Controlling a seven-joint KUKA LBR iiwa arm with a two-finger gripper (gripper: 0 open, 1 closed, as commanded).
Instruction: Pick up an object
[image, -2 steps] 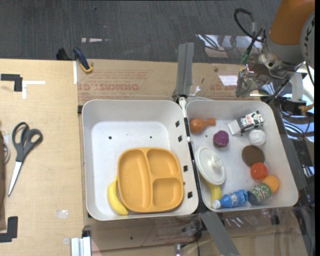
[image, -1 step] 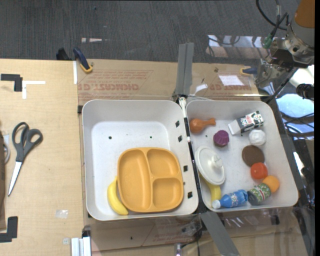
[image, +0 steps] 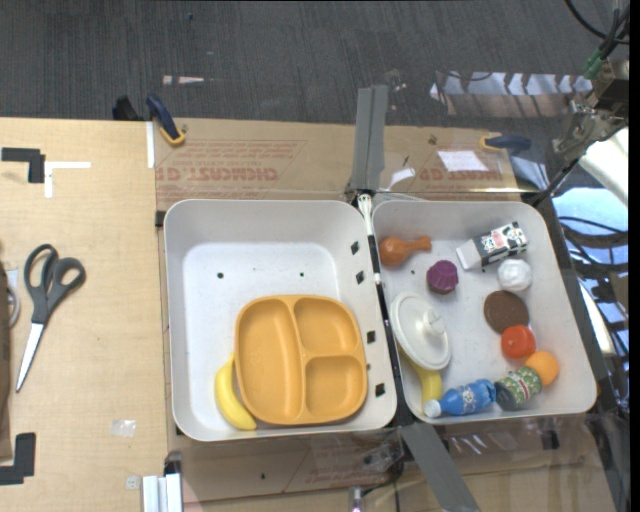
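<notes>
Left bin (image: 190, 300), lower middle of frame: the big yellow plate (image: 300, 358) is stiff, light and slick, so I'd pinch its rim. The banana (image: 228, 400) tucked under it is soft. Right bin (image: 560, 260): the blue bottle (image: 465, 398) would roll, so grip across its body. Purple ball (image: 442, 277): small and easy. My own grip, open or shut, I cannot tell.

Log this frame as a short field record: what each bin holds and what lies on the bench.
left bin: orange three-compartment plastic tray; yellow banana partly under its left edge
right bin: white round lid, purple ball, brown disc, blue bottle, orange ball, small black-and-white carton
bench: grey-handled scissors, left of the bins
task status: nothing lifted
</notes>
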